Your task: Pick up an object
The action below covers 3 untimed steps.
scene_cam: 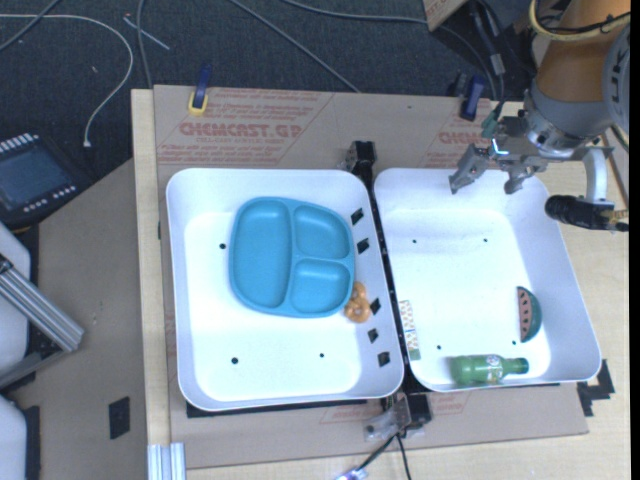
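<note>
My gripper (490, 180) hangs over the back edge of the right bin (470, 268), its two fingers spread apart with nothing between them. A green bottle (483, 369) lies on its side near the right bin's front edge. A watermelon slice (528, 314) rests by that bin's right wall. In the left bin (200, 298) a blue divided plate (290, 258) lies flat, and a small tan-orange object (357, 305) sits at its right rim. All of these are well away from the gripper.
Black clips (361, 155) run along the seam between the two bins. A cardboard sheet (250, 123) lies under both bins. Cables trail across the dark floor behind the bench.
</note>
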Motion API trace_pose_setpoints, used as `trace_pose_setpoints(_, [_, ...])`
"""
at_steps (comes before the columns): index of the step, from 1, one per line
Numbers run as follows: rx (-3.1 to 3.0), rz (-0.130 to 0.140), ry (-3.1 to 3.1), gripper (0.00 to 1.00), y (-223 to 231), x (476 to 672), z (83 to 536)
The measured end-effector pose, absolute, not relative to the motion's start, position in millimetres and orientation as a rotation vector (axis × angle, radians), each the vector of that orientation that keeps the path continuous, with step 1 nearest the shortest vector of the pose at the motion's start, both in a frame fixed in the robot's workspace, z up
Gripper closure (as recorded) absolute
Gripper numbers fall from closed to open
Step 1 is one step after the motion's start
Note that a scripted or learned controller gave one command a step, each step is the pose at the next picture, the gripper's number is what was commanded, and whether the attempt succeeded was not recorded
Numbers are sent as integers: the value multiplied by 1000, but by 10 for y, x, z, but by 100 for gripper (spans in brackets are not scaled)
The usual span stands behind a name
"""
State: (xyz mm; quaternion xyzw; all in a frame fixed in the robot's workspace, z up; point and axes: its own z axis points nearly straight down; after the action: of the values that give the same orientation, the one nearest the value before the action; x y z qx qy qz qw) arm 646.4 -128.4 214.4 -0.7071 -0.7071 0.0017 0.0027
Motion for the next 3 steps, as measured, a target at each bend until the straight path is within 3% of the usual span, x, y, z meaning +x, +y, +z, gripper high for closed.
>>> trace_pose_setpoints(2, [-2216, 5, -2218, 0, -1244, 6421, 1103])
trace_pose_setpoints(3, [-2222, -3, -2222, 100, -1249, 6442, 1259])
